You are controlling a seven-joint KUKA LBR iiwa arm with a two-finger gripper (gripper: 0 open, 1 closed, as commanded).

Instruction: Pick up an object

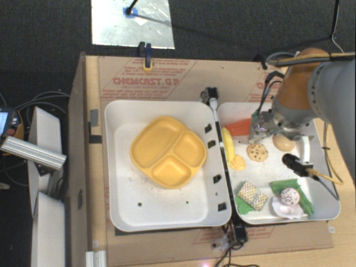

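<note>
**Figure.** Slanted overhead view of the bench and its two white bins. The arm reaches in from the right and carries the tool low over the rear part of the right bin. From this angle it cannot be told whether the tool is open or closed, and nothing is seen in its grip.

Several candidate objects crowd the floor below it:
- A round cookie lies just in front of the tool.
- An orange-red piece sits just beside the tool, toward the wall between the bins.
- A tan egg-shaped piece lies near on the opposite side, close under the wrist.
- A banana lies along the wall between the bins.

The left bin holds a yellow divided plate, well apart from the tool.

The step in hand appears to be the final descent onto a chosen object, probably the cookie or the orange-red piece.
- To do it well, the tool should be centred over one item alone, so that neighbours are not caught or pushed aside.
- It should be opened wider than that item before going down.
- The cookie looks flat, so a grip would likely need the tool brought down nearly to the bin floor, astride the cookie's rim.
- The orange-red piece seems to stand taller and may offer firmer sides.
- After closing, a straight vertical lift clear of the bin wall would show whether the grasp has taken.
</note>
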